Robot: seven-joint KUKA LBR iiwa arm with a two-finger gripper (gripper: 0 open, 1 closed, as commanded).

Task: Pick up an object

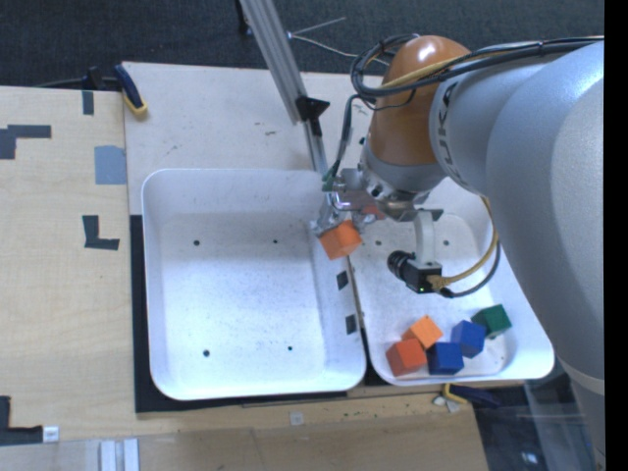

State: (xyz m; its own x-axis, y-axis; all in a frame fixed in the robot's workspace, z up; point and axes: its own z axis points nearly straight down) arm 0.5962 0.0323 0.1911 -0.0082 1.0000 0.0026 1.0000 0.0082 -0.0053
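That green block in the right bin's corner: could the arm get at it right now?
Probably not at once: the gripper already has an orange block between its fingers over the bins' shared wall. The green block lies uncovered, beside a blue block.

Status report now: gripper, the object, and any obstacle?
Gripper over the divide between the bins, shut on orange block. Block lifted off the bin floor. Other blocks in right bin's near corner, well apart. Nothing in the way.
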